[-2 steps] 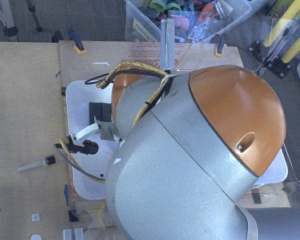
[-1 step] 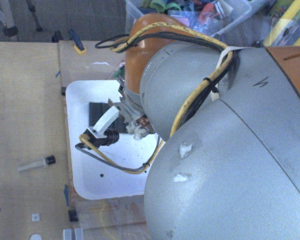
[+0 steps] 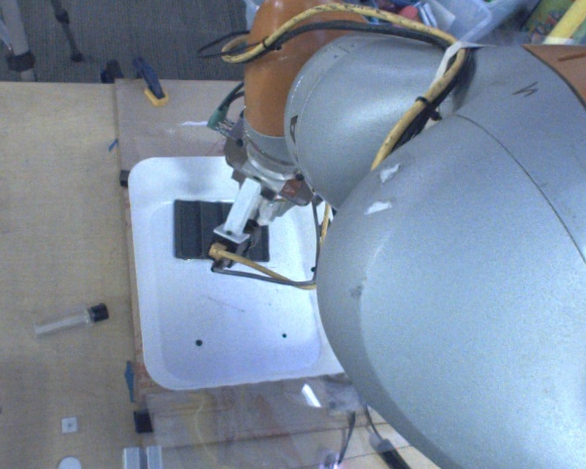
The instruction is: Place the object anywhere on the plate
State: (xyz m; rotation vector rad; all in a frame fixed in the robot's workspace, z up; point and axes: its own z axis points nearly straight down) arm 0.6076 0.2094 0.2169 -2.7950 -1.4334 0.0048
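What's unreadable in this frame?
- Dark slab, camera view: right half partly covered by the arm, so its full outline is unclear.
- Bin: right side hidden under the arm.
- Two specks on the bin floor: too small to identify.

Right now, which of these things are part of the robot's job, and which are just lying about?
Job: grey arm; white bin; dark flat rectangle in it, probably the plate.
Lying about: small tube with black cap on the bench; blue clamp; clear tub of colourful toys.
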